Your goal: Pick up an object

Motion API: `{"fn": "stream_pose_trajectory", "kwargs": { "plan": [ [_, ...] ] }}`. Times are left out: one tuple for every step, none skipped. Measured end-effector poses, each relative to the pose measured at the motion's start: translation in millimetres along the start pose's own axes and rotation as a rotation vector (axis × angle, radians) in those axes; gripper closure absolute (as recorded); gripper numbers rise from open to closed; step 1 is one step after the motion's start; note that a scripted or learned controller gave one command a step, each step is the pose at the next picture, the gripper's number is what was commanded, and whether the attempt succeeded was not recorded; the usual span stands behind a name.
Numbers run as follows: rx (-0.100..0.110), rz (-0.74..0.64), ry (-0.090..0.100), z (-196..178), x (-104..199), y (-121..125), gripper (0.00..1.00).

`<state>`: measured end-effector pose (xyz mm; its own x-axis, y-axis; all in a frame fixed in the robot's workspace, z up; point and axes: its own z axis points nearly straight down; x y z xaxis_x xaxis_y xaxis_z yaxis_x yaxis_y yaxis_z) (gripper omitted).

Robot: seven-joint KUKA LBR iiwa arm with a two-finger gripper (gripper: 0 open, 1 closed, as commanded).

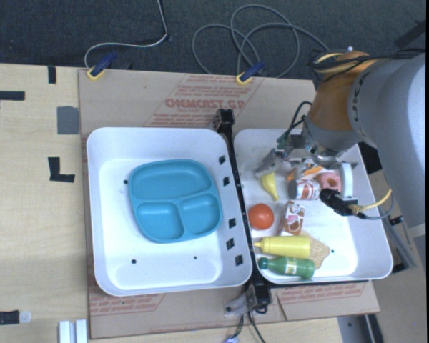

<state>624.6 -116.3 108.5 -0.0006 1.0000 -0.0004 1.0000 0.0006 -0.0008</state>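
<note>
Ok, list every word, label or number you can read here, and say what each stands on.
"CHEMCAST GP" (roughly; faint red print): cardboard sheet under the bins.
Similar red print along the cardboard's front edge: too blurred to read.
Labels on the green bottle and the red-and-white packet: too small to read.

Blue tray [174, 199], left bin [100, 191]
</note>
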Motion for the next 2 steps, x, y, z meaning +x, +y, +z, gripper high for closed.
{"fn": "stream_pose_trajectory", "kwargs": {
  "plan": [
    [0.002,-0.001,0.001,-8.7,0.8,-0.2,1.0],
    [0.002,-0.001,0.002,-8.6,1.4,-0.1,0.0]
  ]
}}
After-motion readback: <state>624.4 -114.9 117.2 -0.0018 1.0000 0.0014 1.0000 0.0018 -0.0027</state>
